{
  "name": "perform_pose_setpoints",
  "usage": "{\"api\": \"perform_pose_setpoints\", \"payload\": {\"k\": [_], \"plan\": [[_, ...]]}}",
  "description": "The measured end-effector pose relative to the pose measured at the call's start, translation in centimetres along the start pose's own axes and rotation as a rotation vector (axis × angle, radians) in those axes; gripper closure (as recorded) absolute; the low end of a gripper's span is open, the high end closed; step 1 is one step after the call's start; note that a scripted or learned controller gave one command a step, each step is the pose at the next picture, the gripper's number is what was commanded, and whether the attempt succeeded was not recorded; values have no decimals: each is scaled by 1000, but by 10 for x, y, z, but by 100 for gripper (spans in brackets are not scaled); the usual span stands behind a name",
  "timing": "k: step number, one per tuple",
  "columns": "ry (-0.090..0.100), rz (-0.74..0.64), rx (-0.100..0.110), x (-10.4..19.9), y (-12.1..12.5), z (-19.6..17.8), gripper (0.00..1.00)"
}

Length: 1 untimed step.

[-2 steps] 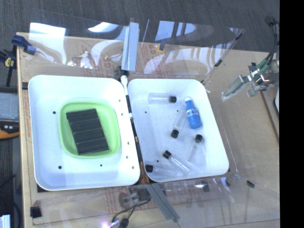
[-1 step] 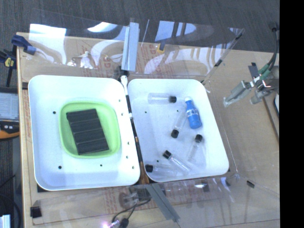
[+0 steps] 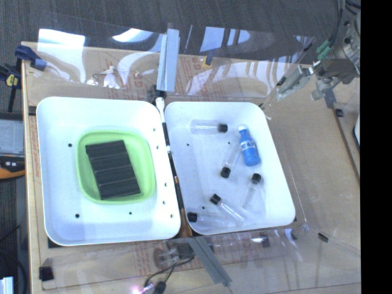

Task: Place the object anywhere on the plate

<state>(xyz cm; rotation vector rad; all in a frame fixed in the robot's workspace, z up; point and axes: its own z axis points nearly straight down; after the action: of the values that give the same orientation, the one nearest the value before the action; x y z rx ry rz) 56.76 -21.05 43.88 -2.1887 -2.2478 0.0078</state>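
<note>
A light green plate (image 3: 84,179) rests in the left white bin (image 3: 55,213). On it lies a dark ridged rectangular block (image 3: 112,169), set slightly askew. My gripper (image 3: 304,88) hangs past the far right corner of the right bin (image 3: 278,188), above the bench, far from the plate. Its fingers (image 3: 290,84) are spread open with nothing between them. A small blue bottle with a white cap (image 3: 248,150) lies in the right bin.
Several clear vials with black caps lie scattered in the right bin, among them one (image 3: 207,127) near the back and one (image 3: 225,207) near the front. A grey bar (image 3: 167,59) stands behind the seam between the bins. Clear plastic sheeting covers the bench.
</note>
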Motion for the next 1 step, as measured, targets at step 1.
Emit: {"api": "perform_pose_setpoints", "payload": {"k": [1], "plan": [[1, 104, 2, 0, -30, -1, 0]]}}
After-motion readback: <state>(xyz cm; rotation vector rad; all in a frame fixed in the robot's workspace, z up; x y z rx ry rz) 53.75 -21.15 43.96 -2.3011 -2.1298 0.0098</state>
